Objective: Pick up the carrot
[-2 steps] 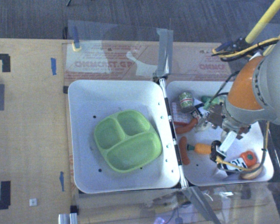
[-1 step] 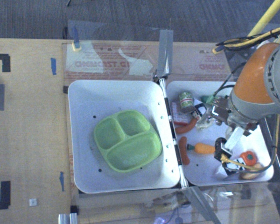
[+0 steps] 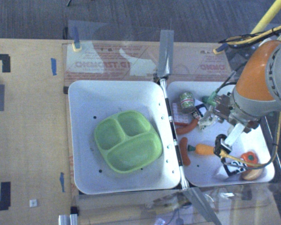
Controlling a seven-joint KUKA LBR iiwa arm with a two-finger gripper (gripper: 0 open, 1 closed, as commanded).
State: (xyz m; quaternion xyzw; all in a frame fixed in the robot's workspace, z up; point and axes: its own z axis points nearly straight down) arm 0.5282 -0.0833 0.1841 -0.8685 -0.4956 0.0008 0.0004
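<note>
carrot (image 3: 203,149) – small, orange, green stem end; lies flat in right bin (image 3: 199,175)

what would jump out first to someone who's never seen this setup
A bright green divided plate sits alone in the left bin. The right bin is crowded with small food items, with the carrot lying toward its lower left in the view. The grey arm, with its orange band, reaches over that bin from the right.
</note>
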